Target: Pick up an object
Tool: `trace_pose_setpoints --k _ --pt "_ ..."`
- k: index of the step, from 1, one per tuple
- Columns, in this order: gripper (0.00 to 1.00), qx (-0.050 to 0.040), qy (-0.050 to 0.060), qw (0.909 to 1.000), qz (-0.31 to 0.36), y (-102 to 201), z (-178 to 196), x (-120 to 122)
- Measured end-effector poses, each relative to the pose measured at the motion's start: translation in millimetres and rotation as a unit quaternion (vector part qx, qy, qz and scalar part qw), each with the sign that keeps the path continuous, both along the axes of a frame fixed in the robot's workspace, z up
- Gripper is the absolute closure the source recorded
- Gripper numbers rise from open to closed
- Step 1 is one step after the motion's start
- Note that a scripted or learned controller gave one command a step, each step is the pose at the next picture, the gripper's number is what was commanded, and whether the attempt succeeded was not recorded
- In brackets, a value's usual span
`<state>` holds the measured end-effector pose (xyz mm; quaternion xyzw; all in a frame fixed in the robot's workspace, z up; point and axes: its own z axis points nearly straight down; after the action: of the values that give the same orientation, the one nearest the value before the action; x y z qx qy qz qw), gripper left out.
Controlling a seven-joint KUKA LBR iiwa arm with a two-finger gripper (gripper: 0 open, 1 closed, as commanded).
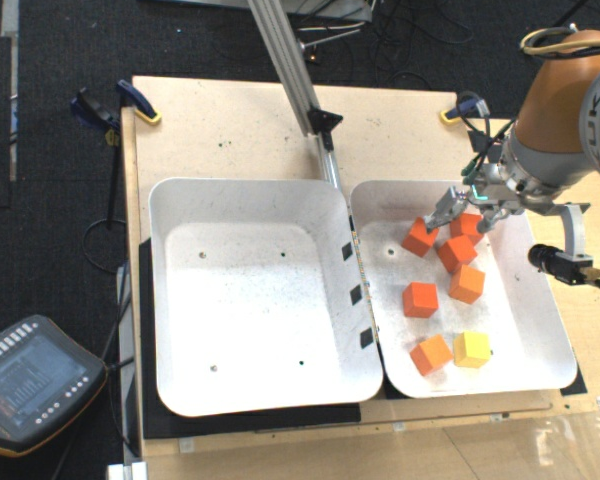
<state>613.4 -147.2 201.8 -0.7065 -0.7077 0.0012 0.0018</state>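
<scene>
- The arm is a rounded grey shell with a broad, glossy orange band above the wrist.
- A pale cable loops over the top of the orange band.
- The wrist is a grey metal block with thin wires.
- The claw has slim silver-grey fingers.
- A small black cylindrical fitting sticks out on a grey bracket.

orange blocks, yellow block, right bin
</scene>
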Motion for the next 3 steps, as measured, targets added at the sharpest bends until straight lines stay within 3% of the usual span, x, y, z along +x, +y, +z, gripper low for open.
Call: trace_pose_setpoints --k 1,2,3 --pt "0.00 -0.0003 -0.002 1.0000 0.000 0.0 2.3 1.0" --pt "0.00 -0.0001 0.001 1.0000 -0.001 -2.0 -61.5 -2.5" --pt "0.00 -0.0040 -0.013 0.9999 -0.001 -4.0 -79.5 3.8"
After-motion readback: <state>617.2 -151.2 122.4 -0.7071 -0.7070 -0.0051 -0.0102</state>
